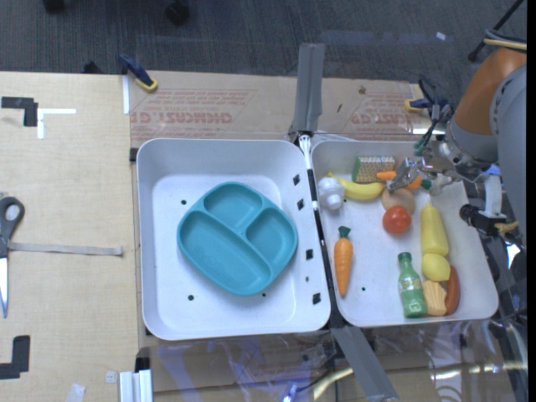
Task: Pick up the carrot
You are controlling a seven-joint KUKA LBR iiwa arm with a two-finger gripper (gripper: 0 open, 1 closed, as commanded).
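Two shallow white bins sit side by side on the worktop as the KUKA arm reaches in from the right, its end effector [408, 177] poised low over the far end of the right bin [479, 249], among a crowd of toy food. Whether it is open or closed cannot be told from this angle; nothing is visibly gripped.

The carrot [343, 261], the target, lies flat on the bin floor near the left wall, green top toward the far side and tip toward the near rim, well apart from the end effector. It has bare floor around it, apart from the wall.

The risks, as judged from here, lie in the clutter and the wall. The end effector hovers just beside a banana [362, 190], a tomato [397, 219] and a small box [374, 168], and a sideways move toward the carrot could knock or drag any of them. A white garlic bulb [331, 194] sits between that cluster and the carrot's top and could be nudged into it. The carrot's closeness to the bin wall could leave little room on that side, and its tapered, smooth body could slip out of a pinch made too near the tip.

The left bin [155, 249] holds a blue divided plate [237, 238]. A green bottle [409, 286] and a yellow corn cob [433, 229] lie further right.
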